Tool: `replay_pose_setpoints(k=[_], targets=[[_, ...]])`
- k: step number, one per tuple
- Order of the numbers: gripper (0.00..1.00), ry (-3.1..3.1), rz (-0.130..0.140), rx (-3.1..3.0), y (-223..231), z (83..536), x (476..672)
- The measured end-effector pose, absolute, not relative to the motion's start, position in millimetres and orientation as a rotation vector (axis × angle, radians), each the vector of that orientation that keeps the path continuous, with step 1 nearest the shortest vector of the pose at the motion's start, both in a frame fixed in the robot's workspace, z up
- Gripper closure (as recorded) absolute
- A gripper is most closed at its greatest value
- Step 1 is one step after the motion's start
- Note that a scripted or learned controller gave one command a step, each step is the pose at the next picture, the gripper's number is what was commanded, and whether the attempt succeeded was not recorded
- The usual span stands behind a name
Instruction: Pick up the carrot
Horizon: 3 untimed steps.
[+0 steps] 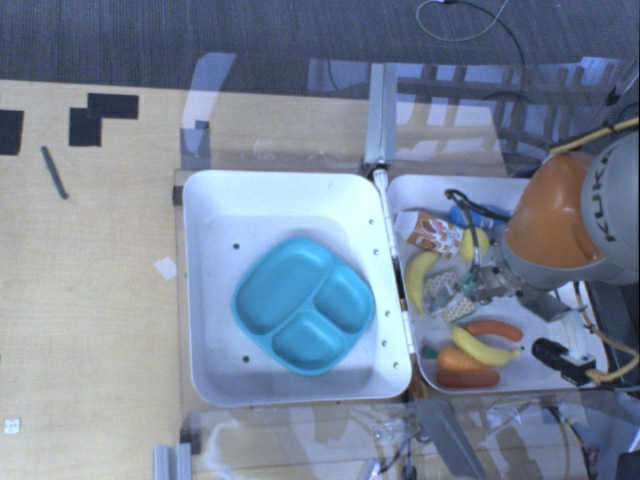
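Carrot (459, 360): a short, smooth orange taper with a small green end pointing left. It lies in the near part of the right bin (420, 193), close to the front wall. A darker red, sausage-shaped piece (470, 377) lies just in front of it, touching or nearly so. A curved yellow banana (485, 347) lies just behind it, with a glossy orange-red piece (495, 328) beyond that.

The gripper (472, 286) hangs over the middle of the same bin, above crumpled, shiny clutter, behind the carrot and apart from it. Whether it is open or closed cannot be told from this angle. The arm (555, 223), a rounded orange and grey bulk, covers the bin's right side.

A second banana (418, 280), greenish yellow, curves along the bin's left wall. A printed brown and white packet (432, 233) lies behind it, and a blue thing (470, 208) sits near the back wall.

The left bin (215, 268), matte white with rounded corners, holds a smooth blue plate (305, 303) split into three sections. The pale wooden bench (90, 318) carries black tape patches (100, 118) at its far left.
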State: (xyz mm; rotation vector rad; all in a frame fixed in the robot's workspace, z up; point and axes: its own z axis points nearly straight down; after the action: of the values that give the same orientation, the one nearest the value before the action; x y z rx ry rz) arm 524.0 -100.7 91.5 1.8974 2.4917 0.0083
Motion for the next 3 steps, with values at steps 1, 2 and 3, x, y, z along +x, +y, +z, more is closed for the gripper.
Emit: replay_pose_setpoints(k=[1,2,3], targets=[[0.0,2.411,0.009,1.992,-174,90,510.1],[1.0,2.411,0.017,1.987,-172,101,512.8],[1.0,2.275,0.015,2.149,-203,90,492.5]])
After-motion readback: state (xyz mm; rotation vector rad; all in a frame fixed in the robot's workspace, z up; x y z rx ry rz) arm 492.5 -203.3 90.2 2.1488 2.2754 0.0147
